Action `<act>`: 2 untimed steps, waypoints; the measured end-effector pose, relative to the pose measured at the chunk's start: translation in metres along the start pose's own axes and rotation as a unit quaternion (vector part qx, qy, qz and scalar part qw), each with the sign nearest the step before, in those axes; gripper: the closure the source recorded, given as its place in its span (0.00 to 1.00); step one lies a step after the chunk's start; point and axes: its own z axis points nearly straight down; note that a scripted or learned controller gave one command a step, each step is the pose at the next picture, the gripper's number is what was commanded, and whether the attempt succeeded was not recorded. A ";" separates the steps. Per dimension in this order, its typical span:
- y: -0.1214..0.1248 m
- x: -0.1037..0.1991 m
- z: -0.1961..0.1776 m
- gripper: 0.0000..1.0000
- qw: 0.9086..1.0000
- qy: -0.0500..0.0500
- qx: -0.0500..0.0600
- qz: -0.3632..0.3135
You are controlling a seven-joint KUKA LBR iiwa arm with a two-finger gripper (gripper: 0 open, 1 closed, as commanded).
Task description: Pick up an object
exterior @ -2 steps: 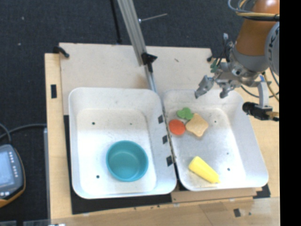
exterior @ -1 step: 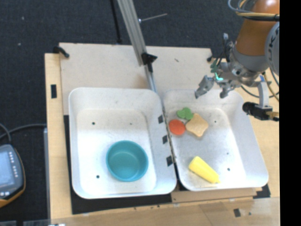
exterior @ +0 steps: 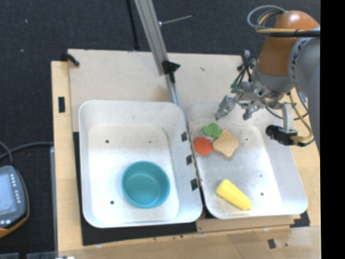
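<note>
- Bench: a light wooden bench [exterior: 113, 74] takes up the middle of the frame and carries two shallow white plastic bins side by side.
- Left bin [exterior: 97, 123]: holds a round teal plastic bowl [exterior: 145, 184], upright, in its lower middle part, apart from the walls.
- Right bin [exterior: 280, 182]: holds four small items.
- A small green leaf-shaped toy [exterior: 212, 129] lies in the upper left part of the right bin.
- A round red-orange toy piece [exterior: 202, 145] lies just below the green one, near the bin's left wall.
- A tan toast-shaped toy slice [exterior: 226, 143] lies just right of the red-orange piece, touching or nearly touching it and the green toy.
- A yellow elongated toy block [exterior: 233, 194] lies in the lower part of the right bin, well apart from the other three, tilted down to the right.
- Arm: the grey arm with the orange band [exterior: 283, 47] enters from the upper right of the frame.
- Gripper [exterior: 239, 108]: at the upper edge of the right bin, above and to the right of the green toy. The jaws stand spread apart with nothing between them.
- A slanted metal rail [exterior: 152, 31] runs from the top of the frame down to the gap between the bins.
- A grey handheld device with an orange rim [exterior: 9, 198] sits at the lower left edge of the frame, off the bench.
</note>
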 end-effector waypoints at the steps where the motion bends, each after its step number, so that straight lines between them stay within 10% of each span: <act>1: -0.002 0.001 0.063 0.00 1.000 0.000 0.001 0.002; 2: -0.002 0.000 0.100 0.00 1.000 0.000 0.000 0.002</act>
